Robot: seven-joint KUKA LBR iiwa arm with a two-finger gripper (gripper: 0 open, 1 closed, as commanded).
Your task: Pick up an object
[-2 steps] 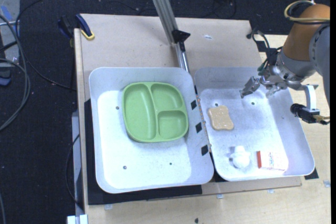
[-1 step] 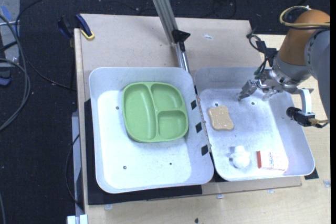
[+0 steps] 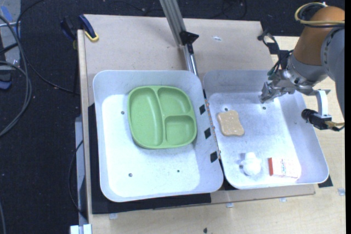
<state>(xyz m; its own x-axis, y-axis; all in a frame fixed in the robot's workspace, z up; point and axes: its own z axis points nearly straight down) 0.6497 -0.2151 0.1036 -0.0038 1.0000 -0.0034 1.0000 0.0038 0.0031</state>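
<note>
Grey metal fingers of the gripper [image 3: 267, 95] point down into the right bin [image 3: 307, 134], near its far edge and slightly toward its right side. The jaws appear narrow, tips close together, with nothing visible between them; the tips sit just above or at the bin floor, and contact cannot be confirmed. The arm [image 3: 318, 44] enters from the right, its orange band standing above the wrist.

Three objects lie in the right bin, all apart from the gripper. A tan slice of toast [image 3: 230, 123] lies flat near the bin's left edge, about midway along it, nearest to the fingers. A small white rounded object [image 3: 251, 164] sits close to the near edge; its identity cannot be determined. A small white box with red print [image 3: 283, 167] lies flat just beside it, toward the near right corner.

The left bin [image 3: 109, 172] holds a green divided plate [image 3: 162, 117] with three compartments, placed toward the far right corner of that bin.

Both bins rest side by side on the wooden bench [image 3: 137, 44]. A blue-and-yellow clamp [image 3: 88, 28] grips the bench's far left corner. A metal pole [image 3: 173, 8] rises from the far edge between the bins.
</note>
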